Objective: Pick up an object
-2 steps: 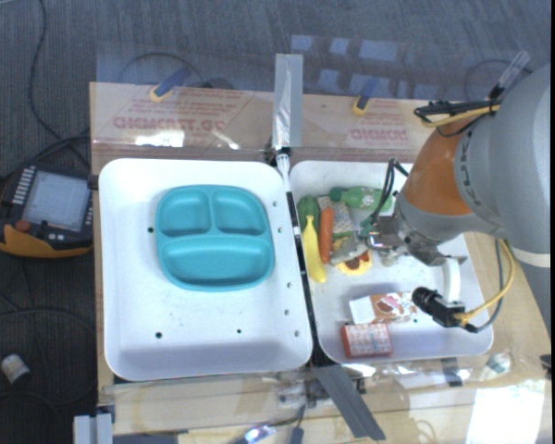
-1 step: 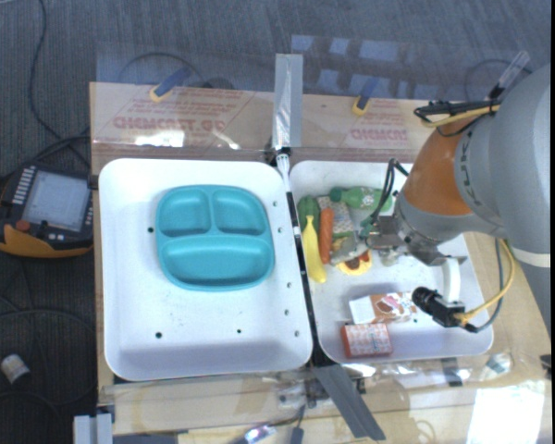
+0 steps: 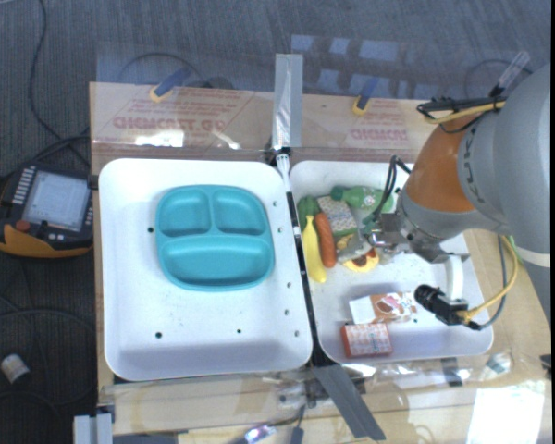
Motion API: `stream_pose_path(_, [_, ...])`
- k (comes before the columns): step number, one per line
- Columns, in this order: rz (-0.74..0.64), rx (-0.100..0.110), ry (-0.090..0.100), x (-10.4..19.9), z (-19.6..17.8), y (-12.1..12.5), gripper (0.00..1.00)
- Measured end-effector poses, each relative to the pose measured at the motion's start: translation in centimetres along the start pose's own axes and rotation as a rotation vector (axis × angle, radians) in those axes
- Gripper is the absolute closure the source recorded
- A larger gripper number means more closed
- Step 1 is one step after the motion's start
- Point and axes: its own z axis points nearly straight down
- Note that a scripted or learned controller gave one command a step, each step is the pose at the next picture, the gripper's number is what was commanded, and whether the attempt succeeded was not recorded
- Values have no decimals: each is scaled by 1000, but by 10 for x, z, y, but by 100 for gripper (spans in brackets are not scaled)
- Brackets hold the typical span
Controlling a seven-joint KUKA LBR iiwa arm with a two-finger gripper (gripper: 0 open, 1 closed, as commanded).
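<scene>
The right bin (image 3: 462,340) holds a heap of toy food: a yellow banana (image 3: 312,252), an orange carrot (image 3: 326,236), a green item (image 3: 354,196) at the back, and a small yellow and red piece (image 3: 363,263). Nearer the front lie a white and brown packet (image 3: 383,307) and a red box (image 3: 365,339). My gripper (image 3: 381,236) reaches down into the heap from the right, just above the yellow and red piece. The wrist hides its fingertips.
The left bin (image 3: 129,322) carries a turquoise divided plate (image 3: 215,236). A metal post (image 3: 287,100) stands behind the ridge between the bins. A black cable (image 3: 444,305) hangs over the right bin's front right part. A handheld pendant (image 3: 46,211) lies on the floor at the left.
</scene>
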Motion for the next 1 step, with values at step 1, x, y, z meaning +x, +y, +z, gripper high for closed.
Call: stream_pose_path(1, [66,9,-3,64,-117,7,100])
